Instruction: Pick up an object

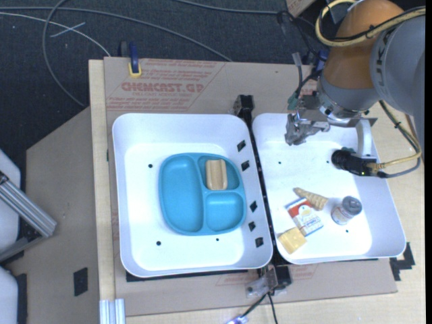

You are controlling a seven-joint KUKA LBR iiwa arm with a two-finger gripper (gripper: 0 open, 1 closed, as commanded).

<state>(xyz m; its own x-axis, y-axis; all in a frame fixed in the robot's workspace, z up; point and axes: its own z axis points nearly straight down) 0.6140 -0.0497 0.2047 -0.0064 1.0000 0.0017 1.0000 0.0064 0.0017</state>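
My gripper (295, 138) hangs over the back left part of the right bin (385, 241), well above its floor, with nothing visible between its fingers. Toward the front of that bin lie a tan cone-shaped piece (311, 196), a small red and white packet (306, 217), a yellow block (292, 239) and a small grey round jar (345, 209). All of them sit apart from the gripper, nearer the camera. In the left bin (135, 248) a blue divided plate (200, 194) carries a tan bread-like piece (216, 174) in its upper right compartment.
A black camera-like unit with a yellow cable (352, 160) is mounted on the arm, over the right bin's far right side. Black clips (247, 181) line the divider between the bins. Cables trail on the dark floor behind the bench.
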